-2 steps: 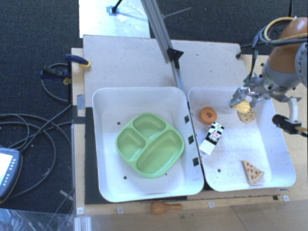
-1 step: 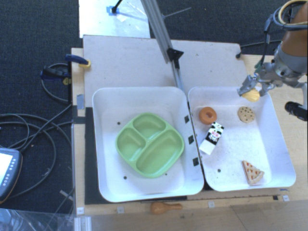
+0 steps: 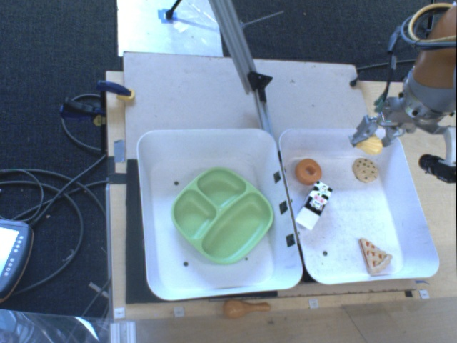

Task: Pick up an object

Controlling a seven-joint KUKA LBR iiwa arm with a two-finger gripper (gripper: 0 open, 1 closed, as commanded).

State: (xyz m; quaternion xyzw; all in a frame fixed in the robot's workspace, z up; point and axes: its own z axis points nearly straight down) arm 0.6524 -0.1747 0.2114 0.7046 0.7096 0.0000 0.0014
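My gripper (image 3: pixel 373 136) hangs over the far edge of the right bin (image 3: pixel 414 213), and a small yellow piece (image 3: pixel 371 146) sits between its fingers. In that bin lie a brown doughnut (image 3: pixel 308 170), a chocolate-chip cookie (image 3: pixel 365 169), a black-and-white cow-patterned carton (image 3: pixel 315 204) and a pie slice (image 3: pixel 374 256). The cookie lies just in front of the gripper, the doughnut to its left.
The left bin (image 3: pixel 161 191) holds a green divided plate (image 3: pixel 223 214). A grey pole (image 3: pixel 235 38) slants in from the top to the bins' shared rim. A small tan object (image 3: pixel 246 307) lies on the bench in front of the bins. Cables (image 3: pixel 50 191) lie on the floor at left.
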